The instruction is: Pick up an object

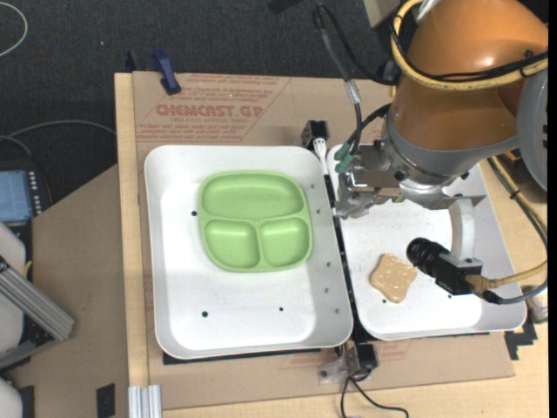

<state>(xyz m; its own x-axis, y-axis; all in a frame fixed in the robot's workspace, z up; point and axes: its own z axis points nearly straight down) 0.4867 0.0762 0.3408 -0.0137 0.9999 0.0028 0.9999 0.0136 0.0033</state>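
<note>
- The gripper (pixel 359 190) hangs low over the right-hand bin (pixel 418 319), close to that bin's left wall and towards its far edge. The wrist's bulk covers it from above, so I cannot tell whether it is set wide or narrow. Nothing can be seen held in it.
- The likeliest thing to pick is a tan toy slice of toast (pixel 392 278). It lies flat on the floor of the same bin, near the bin's near edge and somewhat left of its middle.
- The move turns on one relation: the toast sits apart from the gripper, towards the bin's near edge and a little to the view's right. In my judgement the arm must travel that way before it goes down.
- The slice is close to square. Its longer line seems to run from the far left to the near right, though the outline is too small to be sure.
- A green divided plate (pixel 256 220) lies in the middle of the left-hand bin (pixel 174 259), across the shared wall, and is the poorer choice.
- The brown board (pixel 218 111) under both bins bears red print reading "CHEMCAST GP". The smaller lines around it are not legible.
</note>
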